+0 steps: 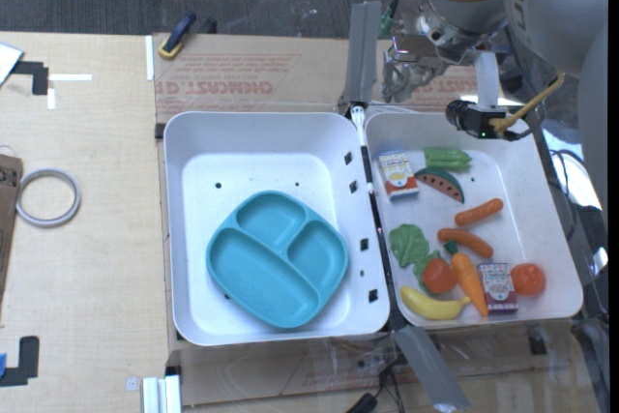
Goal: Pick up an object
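My gripper (403, 84) hangs above the back left corner of the right bin (559, 237), open with nothing between its fingers. Below it in that bin lie several toy foods: a small white carton (397, 174), a green pepper (447, 158), a watermelon slice (440, 182), two orange sausages (479, 211), a green lettuce leaf (409, 245), a tomato (438, 276), a carrot (469, 280), a banana (432, 305), a juice box (495, 287) and an orange (528, 279). The carton lies nearest the gripper.
The left bin (184, 208) holds a blue divided plate (278, 256). A tape roll (45, 196) rests on the wooden bench at far left. A blue and yellow tool (177, 34) sits on the cardboard behind the bins.
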`<state>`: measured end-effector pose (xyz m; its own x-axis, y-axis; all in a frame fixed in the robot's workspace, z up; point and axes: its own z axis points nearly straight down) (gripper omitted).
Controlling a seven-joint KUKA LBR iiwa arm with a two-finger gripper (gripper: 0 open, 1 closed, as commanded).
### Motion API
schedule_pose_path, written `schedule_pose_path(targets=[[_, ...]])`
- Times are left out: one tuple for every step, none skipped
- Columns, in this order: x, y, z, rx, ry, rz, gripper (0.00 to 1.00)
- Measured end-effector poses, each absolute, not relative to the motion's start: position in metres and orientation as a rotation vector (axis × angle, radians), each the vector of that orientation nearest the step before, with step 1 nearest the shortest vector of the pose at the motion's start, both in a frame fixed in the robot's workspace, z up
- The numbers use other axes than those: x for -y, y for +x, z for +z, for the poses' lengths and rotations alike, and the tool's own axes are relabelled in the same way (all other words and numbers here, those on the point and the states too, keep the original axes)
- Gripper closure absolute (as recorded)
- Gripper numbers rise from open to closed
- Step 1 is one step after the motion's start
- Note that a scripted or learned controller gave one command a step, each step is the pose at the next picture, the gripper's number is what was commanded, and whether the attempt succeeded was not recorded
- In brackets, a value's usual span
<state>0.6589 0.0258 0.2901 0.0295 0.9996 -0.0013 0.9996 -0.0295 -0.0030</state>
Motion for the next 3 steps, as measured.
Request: schedule_pose_path(targets=[[0.022, 0.659, 0.369, 2.172, -2.271, 0.003, 1.0], [-0.023, 0.659, 0.292, 1.964, -2.45, 0.006, 1.0], [-0.022, 0.625, 0.255, 2.209, -2.232, 0.005, 1.0]])
